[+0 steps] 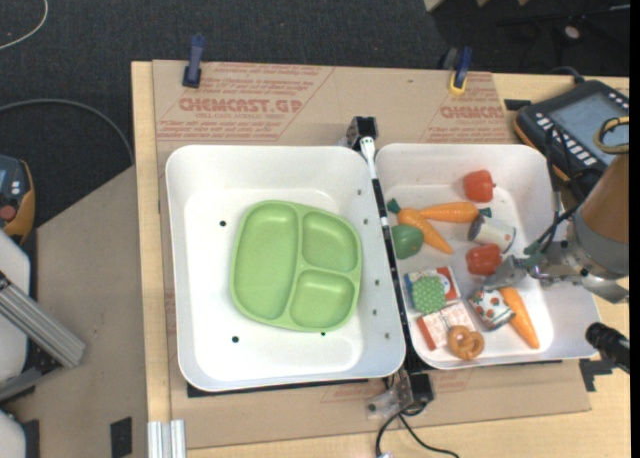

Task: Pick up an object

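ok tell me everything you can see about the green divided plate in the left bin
The green plate is a light lime-green tray with rounded corners that looks like smooth moulded plastic. Raised ridges split it into three wells: one long well on the view's left and two smaller ones stacked on the right. It lies flat and right side up on the floor of the left bin, turned slightly askew, roughly central but nearer the right wall. Its wells hold nothing, and only the bin floor touches it.
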`<act>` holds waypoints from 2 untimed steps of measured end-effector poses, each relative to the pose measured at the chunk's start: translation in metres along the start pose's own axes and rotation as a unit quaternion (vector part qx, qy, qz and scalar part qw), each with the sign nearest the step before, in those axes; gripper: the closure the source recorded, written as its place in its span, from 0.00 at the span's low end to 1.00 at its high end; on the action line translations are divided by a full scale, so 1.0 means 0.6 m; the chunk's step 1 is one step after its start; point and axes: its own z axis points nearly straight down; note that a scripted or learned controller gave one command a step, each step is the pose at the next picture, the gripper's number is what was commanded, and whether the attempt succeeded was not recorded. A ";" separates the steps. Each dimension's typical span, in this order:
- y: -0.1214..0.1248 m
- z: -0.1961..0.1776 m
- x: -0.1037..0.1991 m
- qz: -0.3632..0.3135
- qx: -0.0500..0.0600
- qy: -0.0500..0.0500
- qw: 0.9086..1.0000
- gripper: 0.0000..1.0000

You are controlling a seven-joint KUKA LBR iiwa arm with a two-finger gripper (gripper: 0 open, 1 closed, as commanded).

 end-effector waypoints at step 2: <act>0.171 0.067 0.000 -0.003 0.002 0.001 1.000 1.00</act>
